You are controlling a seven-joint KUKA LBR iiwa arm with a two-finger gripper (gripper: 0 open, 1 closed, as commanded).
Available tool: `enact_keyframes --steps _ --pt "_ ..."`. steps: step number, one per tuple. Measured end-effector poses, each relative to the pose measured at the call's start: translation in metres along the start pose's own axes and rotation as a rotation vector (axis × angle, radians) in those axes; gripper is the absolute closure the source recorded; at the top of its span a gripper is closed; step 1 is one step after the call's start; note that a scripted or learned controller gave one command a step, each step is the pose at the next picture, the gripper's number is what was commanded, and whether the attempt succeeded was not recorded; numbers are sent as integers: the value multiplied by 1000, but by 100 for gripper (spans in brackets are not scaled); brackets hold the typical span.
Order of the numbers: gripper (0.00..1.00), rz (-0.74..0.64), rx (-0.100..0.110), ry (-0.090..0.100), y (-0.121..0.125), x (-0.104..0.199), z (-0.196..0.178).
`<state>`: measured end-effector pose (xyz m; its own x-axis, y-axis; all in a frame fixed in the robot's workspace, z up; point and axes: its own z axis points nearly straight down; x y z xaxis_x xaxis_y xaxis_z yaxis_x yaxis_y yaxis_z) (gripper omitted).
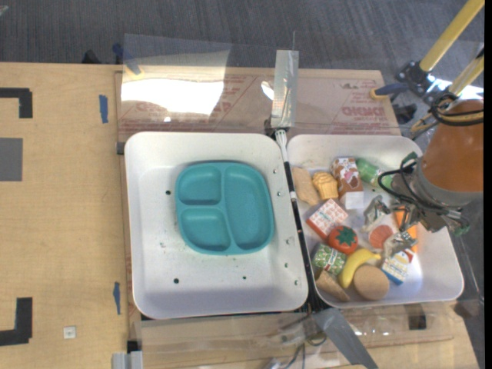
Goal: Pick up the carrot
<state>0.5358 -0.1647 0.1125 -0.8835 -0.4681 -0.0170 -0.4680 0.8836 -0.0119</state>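
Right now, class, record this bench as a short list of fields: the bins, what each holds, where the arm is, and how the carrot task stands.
left bin: holds a teal divided plate
right bin: holds a heap of toy food
toy food seen: banana, tomato, small cartons, a round bun
arm: reaches in from the right, over the right bin
end effector: low among the toy food, right of the tomato
carrot: an orange piece beside the end effector; whether it is gripped is unclear
task: not visibly done
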Motion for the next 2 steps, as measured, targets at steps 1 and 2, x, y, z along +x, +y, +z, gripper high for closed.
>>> enact_keyframes --steps 1,2 --pt "100 -289 -8 5 41 -23 -82" --pt "100 -406 -5 7 -19 18 -174"
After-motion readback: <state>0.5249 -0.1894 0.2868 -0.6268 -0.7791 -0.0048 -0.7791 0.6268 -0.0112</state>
